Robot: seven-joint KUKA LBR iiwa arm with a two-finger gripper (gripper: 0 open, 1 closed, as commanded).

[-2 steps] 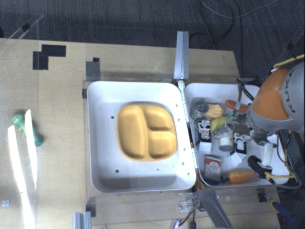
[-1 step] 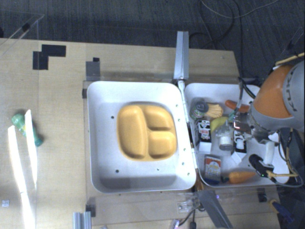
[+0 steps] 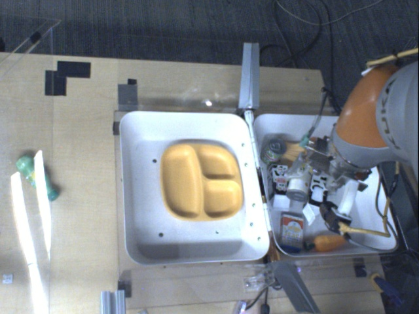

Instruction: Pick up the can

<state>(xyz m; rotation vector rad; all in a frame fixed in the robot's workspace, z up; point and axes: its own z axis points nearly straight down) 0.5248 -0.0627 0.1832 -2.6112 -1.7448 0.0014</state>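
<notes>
Gripper (image 3: 308, 187) hangs low in the right bin (image 3: 386, 244), at the end of the grey arm (image 3: 373, 120) with its orange band. Whether it is spread or pressed together cannot be told from here, because it is small and mixed in with other things. The can (image 3: 273, 150) lies in the same bin, at the far left corner, close to the wall between the two bins. It is near the gripper but apart from it, up and to the left. An orange tool (image 3: 330, 242) lies along the near side. The left bin (image 3: 131, 195) holds a yellow tray (image 3: 201, 180) with three parts.
</notes>
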